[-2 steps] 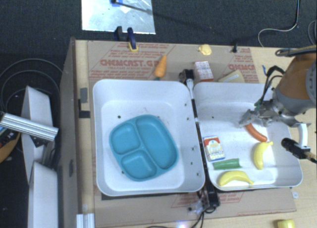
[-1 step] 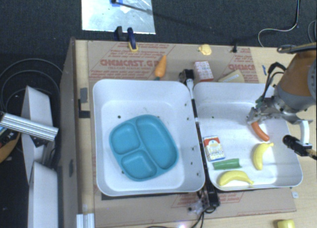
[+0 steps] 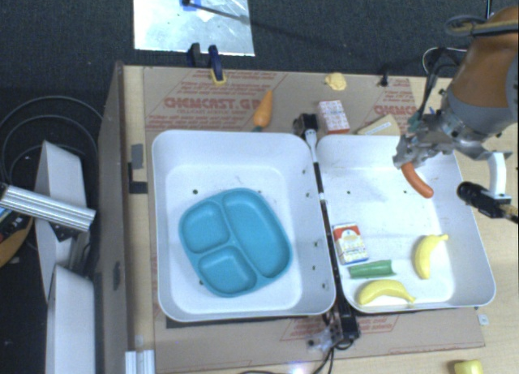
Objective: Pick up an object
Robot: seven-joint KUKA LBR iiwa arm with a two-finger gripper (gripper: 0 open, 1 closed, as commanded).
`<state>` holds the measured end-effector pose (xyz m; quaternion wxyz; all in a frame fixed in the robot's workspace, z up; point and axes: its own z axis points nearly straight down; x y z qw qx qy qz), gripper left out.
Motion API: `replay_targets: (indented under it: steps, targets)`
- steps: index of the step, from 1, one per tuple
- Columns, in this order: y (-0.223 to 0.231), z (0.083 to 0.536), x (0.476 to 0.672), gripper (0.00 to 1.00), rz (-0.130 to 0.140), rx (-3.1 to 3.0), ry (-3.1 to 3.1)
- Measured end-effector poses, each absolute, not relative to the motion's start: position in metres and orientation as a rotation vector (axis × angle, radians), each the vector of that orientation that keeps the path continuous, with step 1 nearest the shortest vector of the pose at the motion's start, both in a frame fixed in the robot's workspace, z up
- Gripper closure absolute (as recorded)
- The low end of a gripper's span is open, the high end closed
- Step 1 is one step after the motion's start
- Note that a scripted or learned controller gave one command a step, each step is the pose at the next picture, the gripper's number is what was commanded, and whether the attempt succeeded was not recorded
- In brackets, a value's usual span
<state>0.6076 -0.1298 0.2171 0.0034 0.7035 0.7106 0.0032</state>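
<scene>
Overhead slanted view of the bench with two white bins side by side. The arm enters from the right, and its gripper hangs over the far part of the right bin. An orange-red sausage sits directly at the gripper's tip, its far-left end tucked under the fingers and its near-right end free; its long axis runs diagonally, from far-left to near-right. Whether the fingers are spread or pressed on the sausage cannot be told at this angle.

Nearer in the same bin lie a yellow banana along the near wall, long axis roughly left to right, and a second yellow piece of fruit to its right, standing more near-to-far. A green vegetable lies just beyond the banana, and a small red-and-white carton lies just beyond that, close to the bin's left wall.

The left bin holds a blue divided plate. On the cardboard beyond the bins rest a carrot and a small box.
</scene>
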Motion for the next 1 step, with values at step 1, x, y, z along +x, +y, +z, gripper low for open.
replay_targets:
  steps: [1]
  targets:
    - [-0.0532,0.2211,0.5669,1.00,0.000,2.215,2.231]
